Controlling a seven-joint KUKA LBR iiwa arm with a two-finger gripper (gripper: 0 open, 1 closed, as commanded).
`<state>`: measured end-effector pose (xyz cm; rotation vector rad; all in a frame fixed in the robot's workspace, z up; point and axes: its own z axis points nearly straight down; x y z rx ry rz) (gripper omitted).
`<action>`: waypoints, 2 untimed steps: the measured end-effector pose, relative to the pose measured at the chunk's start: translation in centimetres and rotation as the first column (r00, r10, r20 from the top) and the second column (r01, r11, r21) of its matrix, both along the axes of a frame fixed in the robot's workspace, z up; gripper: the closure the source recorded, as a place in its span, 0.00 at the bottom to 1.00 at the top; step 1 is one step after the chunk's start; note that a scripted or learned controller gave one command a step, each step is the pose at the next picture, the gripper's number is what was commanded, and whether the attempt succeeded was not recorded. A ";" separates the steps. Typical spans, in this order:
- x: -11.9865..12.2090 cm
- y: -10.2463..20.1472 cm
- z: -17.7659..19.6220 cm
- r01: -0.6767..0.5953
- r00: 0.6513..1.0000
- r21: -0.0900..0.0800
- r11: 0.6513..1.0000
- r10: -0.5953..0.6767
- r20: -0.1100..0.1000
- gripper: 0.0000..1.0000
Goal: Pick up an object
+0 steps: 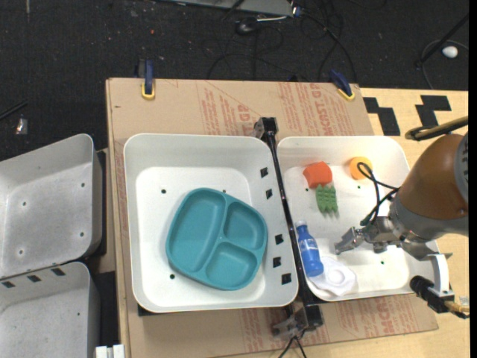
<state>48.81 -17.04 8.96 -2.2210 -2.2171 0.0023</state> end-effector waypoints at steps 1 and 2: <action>0.1 0.0 1.2 0.002 1.000 -0.001 1.000 -0.002 0.003 1.00; -0.2 -1.0 6.6 0.001 1.000 -0.004 1.000 -0.001 0.008 1.00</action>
